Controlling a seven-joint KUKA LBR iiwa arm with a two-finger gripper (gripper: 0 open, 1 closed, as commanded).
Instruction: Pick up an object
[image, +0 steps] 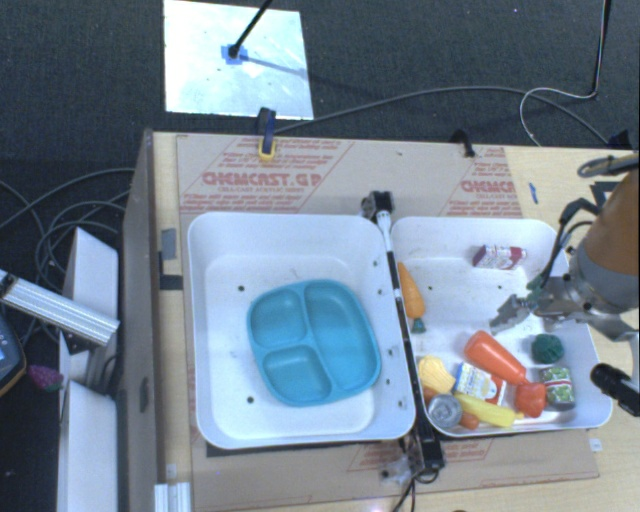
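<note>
- Hovering over the right bin (440, 232), your gripper (515, 310) sits spread and empty near its right wall; you're in the approach step.
- Next, you'd lower onto the orange carrot (494, 357), just below the fingers.
- It looks smooth, tapered plastic; the dark green ball (547, 347) beside it looks bumpy.
- The left bin (215, 240) carries a glossy blue divided plate (313, 341).
</note>
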